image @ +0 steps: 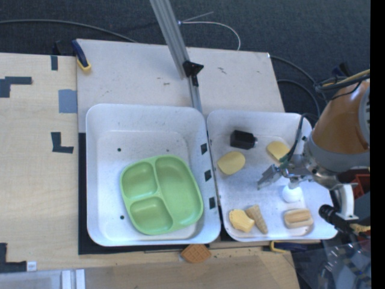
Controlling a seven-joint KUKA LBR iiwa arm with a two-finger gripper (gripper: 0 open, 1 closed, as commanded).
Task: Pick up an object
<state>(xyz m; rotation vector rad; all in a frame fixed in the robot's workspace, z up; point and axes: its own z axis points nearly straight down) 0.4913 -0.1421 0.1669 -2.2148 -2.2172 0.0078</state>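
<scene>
White toy food piece [292,193] is waited over by the gripper [278,176] in the right bin [240,116].

This small white piece is seen at the lower right of the frame, just under the wrist of the arm [337,131], so it is judged to be the thing to be picked. Whether the gripper is gripping or let go cannot be told, and nothing is seen held in it. Other small toys are spread apart around it, so each can be reached alone: a tan bread roll [297,218], a cone [257,218], a yellow lump [241,220], a yellow round piece [231,162], a yellow wedge [277,150] and a black block [242,139]. A green divided plate [161,193] is kept in the left bin [96,161].
</scene>
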